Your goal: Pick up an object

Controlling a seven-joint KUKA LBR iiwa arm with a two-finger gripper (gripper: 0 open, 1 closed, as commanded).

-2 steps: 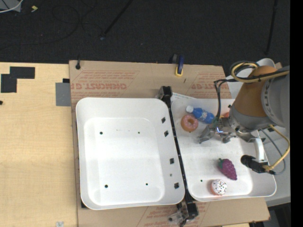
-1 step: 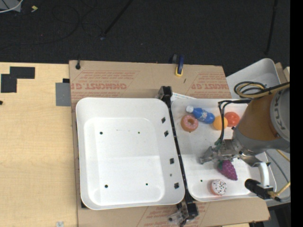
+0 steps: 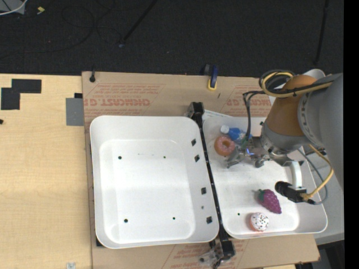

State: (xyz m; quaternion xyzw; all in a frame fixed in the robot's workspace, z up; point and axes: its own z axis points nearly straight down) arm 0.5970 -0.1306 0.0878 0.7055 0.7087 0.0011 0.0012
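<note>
While the pincer (image 3: 245, 159) hangs low just beside the doughnut (image 3: 225, 145), finger state indeterminable, we advise centring over that doughnut before closing.

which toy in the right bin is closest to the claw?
The orange doughnut-shaped ring, just left of the claw. The purple grape bunch and white speckled ball lie farther toward the bin's near edge.
</note>
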